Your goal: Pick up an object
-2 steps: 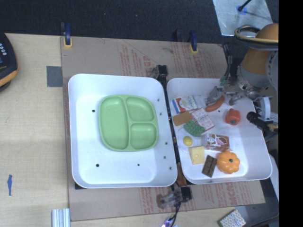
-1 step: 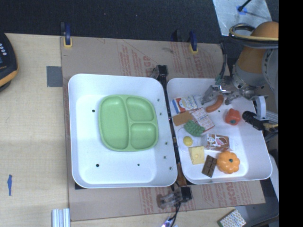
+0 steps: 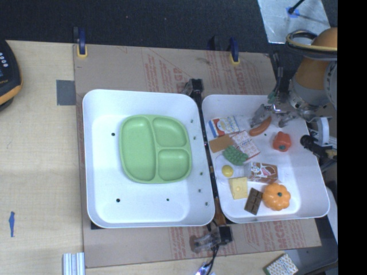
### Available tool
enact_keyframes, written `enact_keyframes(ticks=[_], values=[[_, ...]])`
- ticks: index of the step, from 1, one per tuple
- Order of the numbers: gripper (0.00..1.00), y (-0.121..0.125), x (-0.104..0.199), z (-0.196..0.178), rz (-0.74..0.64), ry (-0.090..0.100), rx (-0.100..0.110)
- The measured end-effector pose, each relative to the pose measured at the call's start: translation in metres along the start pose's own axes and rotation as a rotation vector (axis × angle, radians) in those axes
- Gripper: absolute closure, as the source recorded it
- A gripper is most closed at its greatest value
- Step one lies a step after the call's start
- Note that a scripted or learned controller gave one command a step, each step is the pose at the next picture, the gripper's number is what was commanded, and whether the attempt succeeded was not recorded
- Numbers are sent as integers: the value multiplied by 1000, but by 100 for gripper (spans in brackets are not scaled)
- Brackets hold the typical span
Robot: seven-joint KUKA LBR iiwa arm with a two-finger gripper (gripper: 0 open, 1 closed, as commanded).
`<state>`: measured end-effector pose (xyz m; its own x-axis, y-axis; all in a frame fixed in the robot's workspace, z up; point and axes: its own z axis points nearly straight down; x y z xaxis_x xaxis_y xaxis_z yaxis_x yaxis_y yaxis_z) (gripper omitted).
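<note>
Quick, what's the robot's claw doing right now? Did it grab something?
Gripper: low in the right bin, right by the hot dog; open or shut cannot be told.

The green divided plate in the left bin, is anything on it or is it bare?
Bare. The green divided plate lies flat in the left bin, all three compartments showing plain green.

I see the arm [image 3: 314,62] cut off at the frame's right side; most of its body lies outside. The hand [image 3: 274,109] is too small and cluttered for me to read its fingers. It overlaps one end of the sausage [image 3: 260,126]; contact unclear. The print on the small cards [image 3: 226,125] is too fine to read. A black device [image 3: 8,70] on the bench [image 3: 40,153] is cropped at the left edge.
</note>
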<state>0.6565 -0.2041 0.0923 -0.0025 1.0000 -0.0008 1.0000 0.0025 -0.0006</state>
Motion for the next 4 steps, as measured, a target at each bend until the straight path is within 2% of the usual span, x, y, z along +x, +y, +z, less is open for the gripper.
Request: enact_keyframes(ticks=[1, 2, 3, 4], values=[[0, 0, -8, 0, 0, -1, 0], [0, -73, 8, 1, -1, 2, 9], [0, 3, 11, -1, -4, -1, -5], [100, 0, 10, -11, -4, 0, 2]])
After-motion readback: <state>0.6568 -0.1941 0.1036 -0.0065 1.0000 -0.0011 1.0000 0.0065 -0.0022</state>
